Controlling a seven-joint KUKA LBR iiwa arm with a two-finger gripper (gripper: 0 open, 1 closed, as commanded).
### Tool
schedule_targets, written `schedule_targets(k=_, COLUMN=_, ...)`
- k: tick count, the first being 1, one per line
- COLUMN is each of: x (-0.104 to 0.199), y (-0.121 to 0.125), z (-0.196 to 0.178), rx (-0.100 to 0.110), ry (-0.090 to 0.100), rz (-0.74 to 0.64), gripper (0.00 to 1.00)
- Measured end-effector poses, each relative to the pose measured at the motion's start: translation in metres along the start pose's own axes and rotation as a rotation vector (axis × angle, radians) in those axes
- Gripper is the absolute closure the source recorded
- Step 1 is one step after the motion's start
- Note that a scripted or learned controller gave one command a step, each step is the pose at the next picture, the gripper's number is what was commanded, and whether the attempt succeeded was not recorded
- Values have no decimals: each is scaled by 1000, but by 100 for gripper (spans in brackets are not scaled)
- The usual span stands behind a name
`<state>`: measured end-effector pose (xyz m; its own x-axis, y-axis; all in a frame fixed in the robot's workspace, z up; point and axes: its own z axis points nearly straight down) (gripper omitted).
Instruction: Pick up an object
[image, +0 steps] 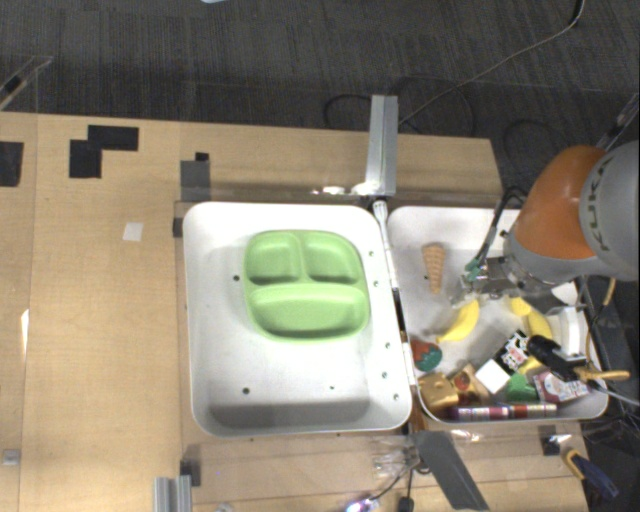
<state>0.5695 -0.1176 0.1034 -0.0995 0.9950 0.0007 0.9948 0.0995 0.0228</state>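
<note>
Gripper (478, 280): low in right bin (410, 232), just above banana (461, 322); opening cannot be told. Risk: banana's curved skin slips out, or crowded toys (505, 380) nearby snag.

bench (100, 330): pale wood-look, matt | bins (215, 400): smooth white plastic, faint sheen | divided tray (303, 283): green plastic, matt | banana (462, 321): glossy, probably plastic | upright bracket (382, 145): brushed metal; floor (200, 60): dark carpet, rough
</note>
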Motion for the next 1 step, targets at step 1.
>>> schedule_targets(k=1, x=50, y=35, z=-99, rx=17, ry=-1, rz=72, gripper=100)
